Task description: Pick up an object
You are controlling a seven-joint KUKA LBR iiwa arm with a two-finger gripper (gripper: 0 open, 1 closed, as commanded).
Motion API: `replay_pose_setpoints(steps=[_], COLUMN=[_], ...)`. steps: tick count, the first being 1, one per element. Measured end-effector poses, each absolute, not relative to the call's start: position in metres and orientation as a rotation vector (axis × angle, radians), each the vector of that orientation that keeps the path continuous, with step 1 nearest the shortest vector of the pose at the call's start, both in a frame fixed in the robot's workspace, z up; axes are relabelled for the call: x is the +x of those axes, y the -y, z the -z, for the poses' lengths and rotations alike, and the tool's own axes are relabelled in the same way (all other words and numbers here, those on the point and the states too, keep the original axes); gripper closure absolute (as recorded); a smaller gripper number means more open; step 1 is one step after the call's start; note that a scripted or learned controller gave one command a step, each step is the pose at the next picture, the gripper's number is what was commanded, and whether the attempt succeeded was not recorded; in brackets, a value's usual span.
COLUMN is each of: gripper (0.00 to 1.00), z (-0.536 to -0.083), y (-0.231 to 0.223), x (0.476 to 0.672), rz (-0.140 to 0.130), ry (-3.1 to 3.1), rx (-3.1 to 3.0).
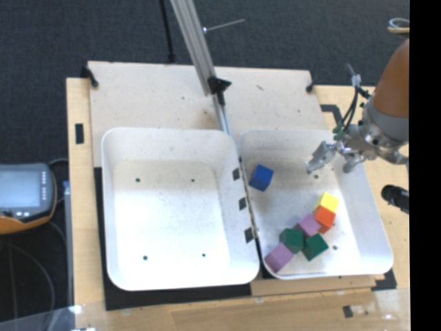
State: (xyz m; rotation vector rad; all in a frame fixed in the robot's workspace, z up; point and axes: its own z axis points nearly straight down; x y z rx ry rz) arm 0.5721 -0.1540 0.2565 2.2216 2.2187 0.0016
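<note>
Gripper [322,158] hovers over right bin [296,143], grip state unclear; aim w/ care at lone blue cube [261,177], away from cluttered blocks.

Scene is evenly and brightly lit from above; the white bins [172,205] are rendered near blown-out, with little surface detail kept. Only short, soft shadows are cast beside the blocks [306,236]. Overall sharpness is low, edges slightly soft, grain noted on dark carpet [69,26].
</note>
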Motion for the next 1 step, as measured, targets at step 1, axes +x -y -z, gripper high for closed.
replay_pose_setpoints(steps=[1], gripper=[0.0], z=[-0.3404], y=[0.172], x=[0.5673], rz=[-0.007], ry=[-2.212], rx=[2.217])
